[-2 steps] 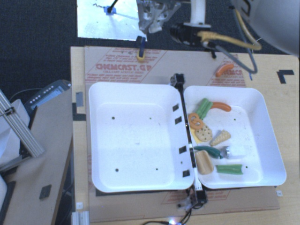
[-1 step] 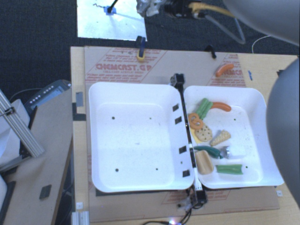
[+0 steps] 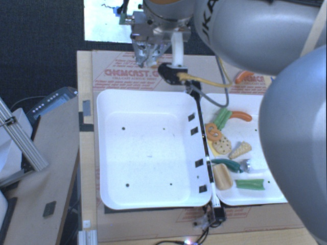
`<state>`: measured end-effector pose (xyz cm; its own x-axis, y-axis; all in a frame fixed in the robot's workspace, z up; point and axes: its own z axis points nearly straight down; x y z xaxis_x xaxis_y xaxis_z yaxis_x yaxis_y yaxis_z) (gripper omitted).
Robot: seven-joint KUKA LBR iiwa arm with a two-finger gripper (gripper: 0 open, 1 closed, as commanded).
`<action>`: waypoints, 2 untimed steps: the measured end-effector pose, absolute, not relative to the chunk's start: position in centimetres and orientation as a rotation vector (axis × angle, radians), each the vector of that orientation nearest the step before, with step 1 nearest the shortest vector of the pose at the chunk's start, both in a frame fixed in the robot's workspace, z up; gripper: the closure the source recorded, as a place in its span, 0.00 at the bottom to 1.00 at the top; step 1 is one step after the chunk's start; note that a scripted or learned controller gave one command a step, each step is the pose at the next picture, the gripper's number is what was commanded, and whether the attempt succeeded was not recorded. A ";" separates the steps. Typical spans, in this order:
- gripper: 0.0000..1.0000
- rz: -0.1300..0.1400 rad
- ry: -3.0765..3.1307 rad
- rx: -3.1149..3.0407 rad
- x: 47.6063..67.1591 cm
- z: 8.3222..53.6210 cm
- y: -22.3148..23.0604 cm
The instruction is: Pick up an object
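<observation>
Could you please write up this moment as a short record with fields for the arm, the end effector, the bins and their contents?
arm: grey arm reaching in from the right, high over the bench
end effector: above the cardboard behind the left bin, nothing seen between its fingers
left bin: white, bare floor showing
right bin: holds small toy foods, among them a carrot, a green piece and a tan piece

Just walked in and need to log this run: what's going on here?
A grey KUKA arm reaches in from the right, its pincer hanging above the bench behind the left bin, with nothing visibly in it. The toy food lies in the right bin, so no pick has happened.
</observation>
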<state>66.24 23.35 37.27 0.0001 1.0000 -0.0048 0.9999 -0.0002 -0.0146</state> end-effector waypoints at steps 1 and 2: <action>1.00 -0.029 -2.233 -2.222 64.7 53.1 23.4; 1.00 -0.006 -2.225 -2.221 66.9 53.6 23.4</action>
<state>66.90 23.39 53.61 -0.0020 1.0000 0.0008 1.0000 0.0020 0.0045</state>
